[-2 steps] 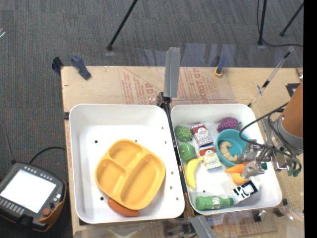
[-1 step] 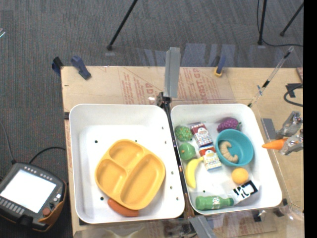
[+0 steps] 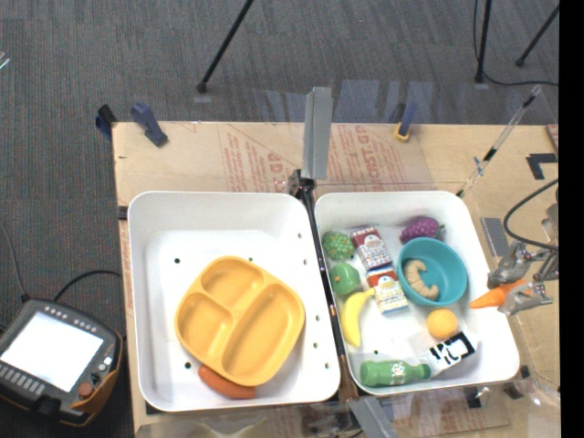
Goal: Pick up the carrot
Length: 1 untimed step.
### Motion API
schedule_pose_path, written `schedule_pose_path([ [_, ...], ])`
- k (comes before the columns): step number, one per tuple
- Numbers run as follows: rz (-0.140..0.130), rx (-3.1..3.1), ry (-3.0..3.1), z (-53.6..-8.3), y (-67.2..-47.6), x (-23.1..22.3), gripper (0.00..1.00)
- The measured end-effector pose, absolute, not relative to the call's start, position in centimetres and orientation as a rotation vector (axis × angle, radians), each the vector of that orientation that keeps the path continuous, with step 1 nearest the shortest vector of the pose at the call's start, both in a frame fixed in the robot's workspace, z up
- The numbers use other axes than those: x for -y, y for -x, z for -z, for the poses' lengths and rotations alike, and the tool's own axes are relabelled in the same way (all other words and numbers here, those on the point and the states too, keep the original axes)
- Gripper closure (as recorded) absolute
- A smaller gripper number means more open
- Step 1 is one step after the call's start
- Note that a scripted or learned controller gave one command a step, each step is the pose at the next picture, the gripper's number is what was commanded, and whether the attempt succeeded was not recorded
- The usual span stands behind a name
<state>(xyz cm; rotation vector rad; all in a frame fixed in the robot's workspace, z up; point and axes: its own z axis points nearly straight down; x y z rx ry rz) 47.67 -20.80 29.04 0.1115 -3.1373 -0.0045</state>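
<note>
Orange carrot (image 3: 490, 297) sits pinched between the fingers of the gripper (image 3: 516, 290), just past the right rim of the right bin (image 3: 474, 222), its pointed end aimed left toward the bin wall. Jaws closed on the thick end of the carrot; the carrot appears lifted off the bench (image 3: 228, 158).

Right bin contents: teal bowl (image 3: 447, 263) with a pale curled item inside, purple grapes (image 3: 421, 228) behind it, an orange (image 3: 442, 323) in front of it. Two small cartons (image 3: 379, 267) lie near the bin centre. Green fruit (image 3: 342, 263) along the left wall, banana (image 3: 353, 313) below it, green bottle (image 3: 394, 371) lying flat at the front edge, black-and-white tag (image 3: 452, 348) beside the orange.

Left bin (image 3: 164, 217) holds a yellow divided plate (image 3: 240, 319); a red-orange sausage (image 3: 226, 383) is partly tucked under the plate's front edge.
</note>
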Motion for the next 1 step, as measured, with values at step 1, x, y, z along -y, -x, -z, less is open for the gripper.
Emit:
schedule_pose_path([
  [1,0.004,3.134,0.182,-27.19,-48.51,15.63,1.0],
])
